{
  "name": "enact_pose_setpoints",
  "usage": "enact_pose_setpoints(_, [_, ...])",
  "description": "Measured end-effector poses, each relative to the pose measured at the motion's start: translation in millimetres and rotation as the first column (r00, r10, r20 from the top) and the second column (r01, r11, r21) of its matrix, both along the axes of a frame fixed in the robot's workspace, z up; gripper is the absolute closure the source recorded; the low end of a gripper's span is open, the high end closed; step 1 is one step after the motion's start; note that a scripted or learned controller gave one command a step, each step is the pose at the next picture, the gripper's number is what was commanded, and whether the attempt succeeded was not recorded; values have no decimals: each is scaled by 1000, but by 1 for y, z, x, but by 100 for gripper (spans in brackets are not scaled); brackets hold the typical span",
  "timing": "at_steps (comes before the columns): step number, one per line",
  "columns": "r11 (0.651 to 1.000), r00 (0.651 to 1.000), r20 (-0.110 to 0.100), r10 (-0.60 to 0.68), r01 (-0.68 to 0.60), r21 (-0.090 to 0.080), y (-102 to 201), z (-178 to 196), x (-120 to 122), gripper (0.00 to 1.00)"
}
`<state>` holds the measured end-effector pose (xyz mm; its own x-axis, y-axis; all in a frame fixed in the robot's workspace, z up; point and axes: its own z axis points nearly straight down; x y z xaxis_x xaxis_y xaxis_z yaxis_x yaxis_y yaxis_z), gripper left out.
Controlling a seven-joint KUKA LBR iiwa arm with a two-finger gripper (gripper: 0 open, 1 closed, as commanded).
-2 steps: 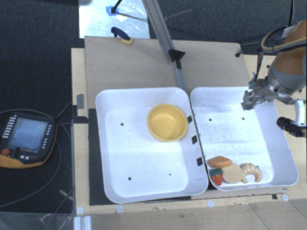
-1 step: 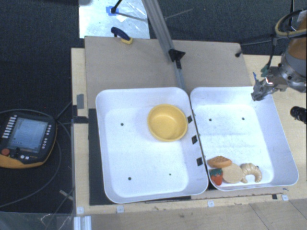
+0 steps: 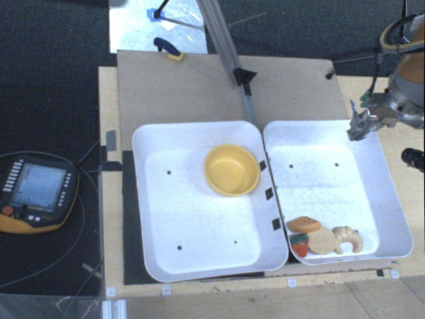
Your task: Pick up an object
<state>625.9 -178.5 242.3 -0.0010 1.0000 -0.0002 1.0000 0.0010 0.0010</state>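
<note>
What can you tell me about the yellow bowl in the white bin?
The yellow bowl is round, plain and one colour all over, with a smooth look like plastic. It stands upright with its open side up, and nothing can be seen inside it. It sits on the floor of the left white bin, in the upper right part, close to the wall shared with the other bin. It touches just the bin floor. The end effector hangs far off, over the top right edge of the other bin.

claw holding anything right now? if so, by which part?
Nothing visible in the claw. It hangs over the right bin's far right rim, well away from the food pieces in the near corner.
</note>
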Motion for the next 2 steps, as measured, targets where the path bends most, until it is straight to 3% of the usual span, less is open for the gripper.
enact_pose_setpoints(1, [1000,1000,-1,2,-2,1,42,-3,-15,100])
enact_pose_setpoints(2, [1000,1000,0,4,-4,1,103,-1,-22,100])
